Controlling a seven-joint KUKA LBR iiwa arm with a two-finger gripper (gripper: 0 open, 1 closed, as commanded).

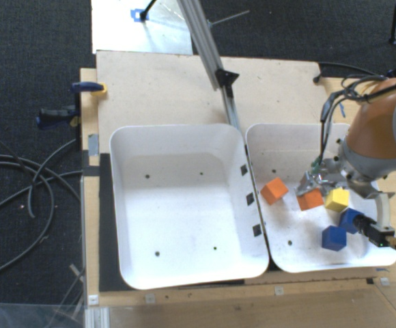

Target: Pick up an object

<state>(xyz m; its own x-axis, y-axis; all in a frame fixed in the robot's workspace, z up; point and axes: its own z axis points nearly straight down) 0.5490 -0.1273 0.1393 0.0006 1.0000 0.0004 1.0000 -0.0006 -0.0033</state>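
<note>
Blocks lie close around the gripper [315, 183] in the right bin [287, 139]. The gripper hangs low over this bin, at the end of the grey arm with the orange band [379, 132]. I cannot tell if it is apart or together, because its metal tip is small and blurry from above. Nothing shows clearly inside it, so I would not say it holds a block.

The nearest block is the orange block under the tip [310, 199]. It sits just below the gripper and looks like it touches it, or almost does. This is likely the one to pick. It lies a bit tilted, with no long side, so the gripper can close on it from either way.

A second orange block [274, 190] lies to the gripper's left, a little apart. The yellow block [337, 199] sits just right of the near orange one, touching it or nearly so. That could get in the way when the gripper closes. Two blue blocks [334, 238] lie further down, toward the front wall of the bin.

The left bin [184, 142] is well apart from the gripper. Both bins sit on the tabletop [184, 87].
</note>
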